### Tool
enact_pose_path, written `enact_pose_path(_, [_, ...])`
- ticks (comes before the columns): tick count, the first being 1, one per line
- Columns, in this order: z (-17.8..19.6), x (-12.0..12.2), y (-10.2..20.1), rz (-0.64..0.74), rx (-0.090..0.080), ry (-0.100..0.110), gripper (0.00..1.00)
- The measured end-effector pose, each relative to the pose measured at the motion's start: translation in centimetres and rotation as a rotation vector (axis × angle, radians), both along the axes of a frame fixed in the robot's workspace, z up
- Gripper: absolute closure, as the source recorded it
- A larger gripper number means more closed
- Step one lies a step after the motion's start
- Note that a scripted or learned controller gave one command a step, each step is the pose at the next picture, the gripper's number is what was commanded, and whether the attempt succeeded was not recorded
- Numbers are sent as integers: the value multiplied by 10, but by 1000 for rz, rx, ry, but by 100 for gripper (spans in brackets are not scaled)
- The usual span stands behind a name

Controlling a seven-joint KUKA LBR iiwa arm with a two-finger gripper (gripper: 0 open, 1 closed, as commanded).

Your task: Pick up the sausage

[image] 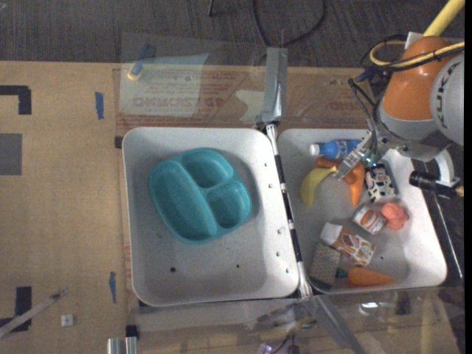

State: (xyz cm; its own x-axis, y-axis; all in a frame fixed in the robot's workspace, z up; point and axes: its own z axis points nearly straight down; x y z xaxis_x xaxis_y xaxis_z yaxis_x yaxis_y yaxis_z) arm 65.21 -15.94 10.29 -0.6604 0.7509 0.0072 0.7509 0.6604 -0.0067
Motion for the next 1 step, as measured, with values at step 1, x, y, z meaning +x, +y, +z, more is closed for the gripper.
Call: enact_pose_path(1, [135, -28, 48, 379, -2, -19, 100])
